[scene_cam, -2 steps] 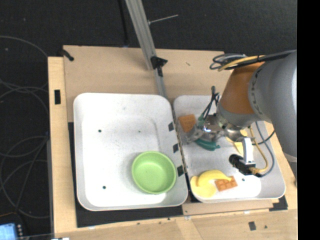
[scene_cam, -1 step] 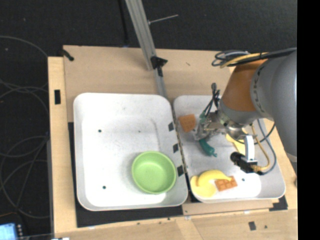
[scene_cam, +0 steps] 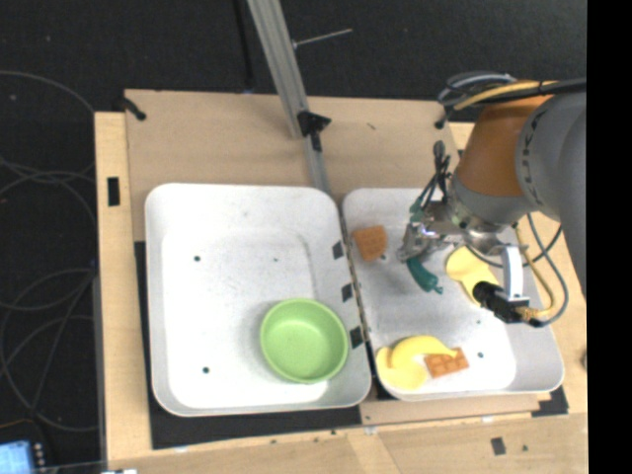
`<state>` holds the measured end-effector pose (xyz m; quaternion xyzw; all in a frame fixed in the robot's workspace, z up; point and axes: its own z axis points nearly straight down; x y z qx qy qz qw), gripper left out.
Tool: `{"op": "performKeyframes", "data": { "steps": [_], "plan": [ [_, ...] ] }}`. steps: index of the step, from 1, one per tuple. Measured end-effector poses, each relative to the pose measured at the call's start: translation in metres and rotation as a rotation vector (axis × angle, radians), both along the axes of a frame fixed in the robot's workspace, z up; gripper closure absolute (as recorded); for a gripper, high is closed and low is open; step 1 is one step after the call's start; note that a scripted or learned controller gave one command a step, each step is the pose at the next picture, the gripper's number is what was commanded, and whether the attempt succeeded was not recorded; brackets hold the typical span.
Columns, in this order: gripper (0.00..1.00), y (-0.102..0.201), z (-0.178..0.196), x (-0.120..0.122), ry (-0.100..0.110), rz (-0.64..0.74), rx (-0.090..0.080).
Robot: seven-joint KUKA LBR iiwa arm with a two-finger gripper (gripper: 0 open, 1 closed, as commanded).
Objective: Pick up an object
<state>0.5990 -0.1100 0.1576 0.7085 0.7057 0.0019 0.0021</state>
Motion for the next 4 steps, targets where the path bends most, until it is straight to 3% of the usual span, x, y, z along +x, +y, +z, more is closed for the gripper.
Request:
{"op": "performKeyframes", "data": {
  "steps": [1,4],
  "plan": [
    [1.0,-0.001,0.05,0.001,0.004,0.007,0.0],
    [1.0,0.148,0.049,-0.025,0.006,0.013,0.003]
  ]
}}
